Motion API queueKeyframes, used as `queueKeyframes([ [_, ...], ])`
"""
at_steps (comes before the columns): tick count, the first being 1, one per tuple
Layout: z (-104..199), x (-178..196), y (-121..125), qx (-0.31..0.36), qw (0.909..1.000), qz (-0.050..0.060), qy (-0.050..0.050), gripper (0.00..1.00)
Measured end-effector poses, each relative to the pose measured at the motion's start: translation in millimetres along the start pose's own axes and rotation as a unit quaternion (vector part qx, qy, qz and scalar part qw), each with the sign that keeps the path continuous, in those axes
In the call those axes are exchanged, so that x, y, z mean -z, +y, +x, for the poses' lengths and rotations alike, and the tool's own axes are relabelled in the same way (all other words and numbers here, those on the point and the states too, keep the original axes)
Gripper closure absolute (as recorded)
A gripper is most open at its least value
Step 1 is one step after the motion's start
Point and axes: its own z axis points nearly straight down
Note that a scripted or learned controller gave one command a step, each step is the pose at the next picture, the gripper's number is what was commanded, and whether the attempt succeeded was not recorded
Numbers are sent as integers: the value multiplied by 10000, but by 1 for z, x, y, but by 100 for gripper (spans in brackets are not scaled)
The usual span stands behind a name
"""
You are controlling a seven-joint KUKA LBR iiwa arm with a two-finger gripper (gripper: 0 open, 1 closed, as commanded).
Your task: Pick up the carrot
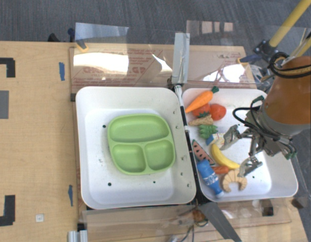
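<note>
Carrot point(201, 100) lies well beyond the open, empty fingers point(230, 135), at the far corner of the right bin point(284, 185) beside a tomato point(217, 111). It looks light, stiff and smooth; gripping across its thick middle seems safest.

One fixed camera: overhead, slanted down, mid-range, framing two shallow white plastic bins point(95, 185); grey, orange-banded arm point(291, 95) enters right.

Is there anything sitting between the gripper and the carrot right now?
Yes. The carrot lies at the right bin's far-left corner; the gripper hovers nearer the camera. A tomato, broccoli and banana lie between them.
</note>
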Motion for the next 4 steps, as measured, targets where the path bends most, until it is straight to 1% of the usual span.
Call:
queueKeyframes([
  [1,-61,119,-11,-329,9994,35,-68,0],
  [2,-16,-11,-23,534,9986,-2,0,0],
  [3,13,-69,-38,1285,9917,17,-28,0],
  [4,-100,3,-25,1122,9937,27,-64,0],
])
